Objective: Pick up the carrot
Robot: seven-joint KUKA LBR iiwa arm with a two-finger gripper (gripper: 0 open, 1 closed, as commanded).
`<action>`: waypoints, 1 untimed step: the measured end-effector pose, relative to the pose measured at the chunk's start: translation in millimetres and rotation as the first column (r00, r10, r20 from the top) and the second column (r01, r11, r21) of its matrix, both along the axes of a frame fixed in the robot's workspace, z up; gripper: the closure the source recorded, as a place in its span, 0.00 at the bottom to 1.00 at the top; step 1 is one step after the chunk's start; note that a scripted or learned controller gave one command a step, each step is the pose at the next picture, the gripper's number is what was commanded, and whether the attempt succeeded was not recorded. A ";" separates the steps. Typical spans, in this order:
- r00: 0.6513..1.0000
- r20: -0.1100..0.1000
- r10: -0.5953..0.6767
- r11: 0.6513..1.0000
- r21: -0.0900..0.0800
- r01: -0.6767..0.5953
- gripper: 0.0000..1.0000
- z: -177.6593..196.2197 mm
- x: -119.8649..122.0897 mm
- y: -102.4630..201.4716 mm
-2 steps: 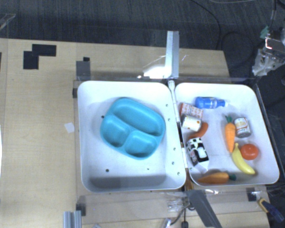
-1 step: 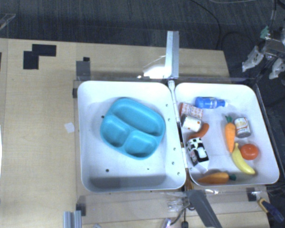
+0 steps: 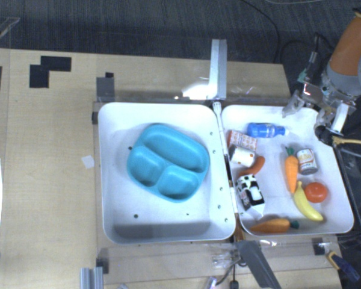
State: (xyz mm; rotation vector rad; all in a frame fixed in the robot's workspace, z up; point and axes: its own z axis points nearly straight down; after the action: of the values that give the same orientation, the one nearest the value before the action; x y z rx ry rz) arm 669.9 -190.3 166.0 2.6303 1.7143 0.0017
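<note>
The fingers [image 3: 316, 113], spread and empty, hang over the right bin's [image 3: 343, 212] far edge; the carrot [image 3: 291, 173] lies nearer and slightly left, lengthwise near-to-far.

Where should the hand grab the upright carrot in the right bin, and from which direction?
Probably across the carrot's thick upper-middle, coming straight down from above. It lies flat, its length running near to far. The small can and tomato crowd its right, the banana its tip, so the fingers likely fit best just below its green top.
</note>
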 end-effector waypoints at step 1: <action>0.975 0.005 -0.220 0.975 0.001 0.220 0.00 -78.6 -65.0 5.2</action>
State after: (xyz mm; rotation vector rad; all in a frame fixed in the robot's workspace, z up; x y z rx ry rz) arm 604.9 -185.1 87.4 2.8020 1.4112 0.0089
